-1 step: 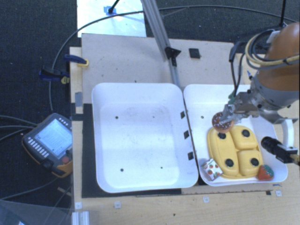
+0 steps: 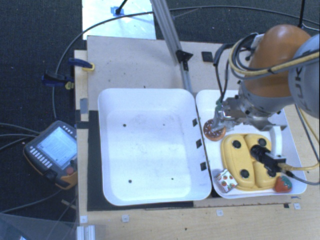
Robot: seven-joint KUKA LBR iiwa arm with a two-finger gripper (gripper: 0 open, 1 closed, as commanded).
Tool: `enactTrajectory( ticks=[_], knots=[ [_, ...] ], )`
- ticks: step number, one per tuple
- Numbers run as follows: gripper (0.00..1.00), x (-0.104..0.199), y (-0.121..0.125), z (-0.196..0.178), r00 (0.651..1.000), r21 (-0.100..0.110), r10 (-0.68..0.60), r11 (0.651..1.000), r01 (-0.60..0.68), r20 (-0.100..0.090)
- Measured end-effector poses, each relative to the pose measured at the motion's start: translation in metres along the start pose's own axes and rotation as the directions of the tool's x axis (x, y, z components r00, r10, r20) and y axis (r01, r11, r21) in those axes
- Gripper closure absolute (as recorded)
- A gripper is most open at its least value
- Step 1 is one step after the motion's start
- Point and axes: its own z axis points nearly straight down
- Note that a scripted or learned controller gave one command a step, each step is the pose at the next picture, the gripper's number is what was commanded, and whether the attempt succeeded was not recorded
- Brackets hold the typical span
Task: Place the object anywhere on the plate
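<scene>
The arm hides much of the right bin; whether the pincer above a brown round object is gripping is unclear.

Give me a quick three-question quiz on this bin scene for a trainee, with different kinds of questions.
1. True or false: the yellow plate lies in the left bin.
2. What lies right beside the gripper? A. a brown doughnut B. a banana C. a spoon
3. Fill in: the strawberry sits in the ___ bin.

Key: 1 false, it lies in the right bin; 2 A; 3 right.
</scene>
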Motion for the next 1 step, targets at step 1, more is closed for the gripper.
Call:
enactTrajectory(
  ticks=[1],
  knots=[
    [1.00,0.0519,0.0090,0.0008,1.000,-0.002,0.001,1.000,-0.001,0.001]
  ],
)
